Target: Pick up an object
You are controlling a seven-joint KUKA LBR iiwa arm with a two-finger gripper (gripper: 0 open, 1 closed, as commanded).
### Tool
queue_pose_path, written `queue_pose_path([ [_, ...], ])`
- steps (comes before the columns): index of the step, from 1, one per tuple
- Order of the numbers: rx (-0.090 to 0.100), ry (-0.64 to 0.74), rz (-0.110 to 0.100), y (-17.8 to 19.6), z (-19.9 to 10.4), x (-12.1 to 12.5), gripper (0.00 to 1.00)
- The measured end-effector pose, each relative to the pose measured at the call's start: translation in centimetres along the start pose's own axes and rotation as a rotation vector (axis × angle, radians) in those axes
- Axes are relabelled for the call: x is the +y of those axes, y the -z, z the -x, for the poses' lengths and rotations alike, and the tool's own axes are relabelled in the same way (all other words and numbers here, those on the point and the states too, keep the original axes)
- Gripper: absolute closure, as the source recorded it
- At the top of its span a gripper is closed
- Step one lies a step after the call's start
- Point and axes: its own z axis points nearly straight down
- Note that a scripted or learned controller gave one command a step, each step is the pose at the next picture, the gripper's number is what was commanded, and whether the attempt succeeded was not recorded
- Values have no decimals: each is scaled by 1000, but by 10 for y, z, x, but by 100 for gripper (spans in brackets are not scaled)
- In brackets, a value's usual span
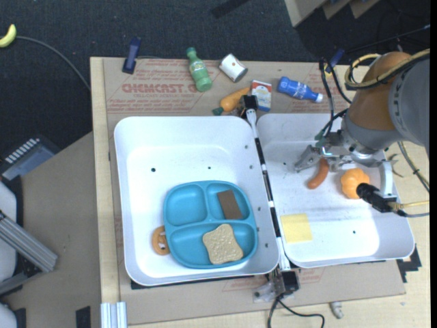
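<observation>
The gripper [319, 157] hangs low in the right bin [382, 241], its fingers spread wide and holding nothing. The sausage [317, 176] lies just below the fingertips, its long axis slanting from upper right to lower left. The orange [353, 182] sits just beside it, on the arm's side.

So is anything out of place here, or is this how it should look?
Several small things lie outside the bins on the board behind them: a green bottle, a blue bottle, a small carton and a white can, all tipped on their sides. A pretzel sits half under the blue tray.
</observation>
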Motion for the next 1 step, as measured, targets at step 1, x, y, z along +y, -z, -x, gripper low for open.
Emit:
queue_pose_path([
  [1, -2, -1, 2, 11, 1, 0, 100],
])
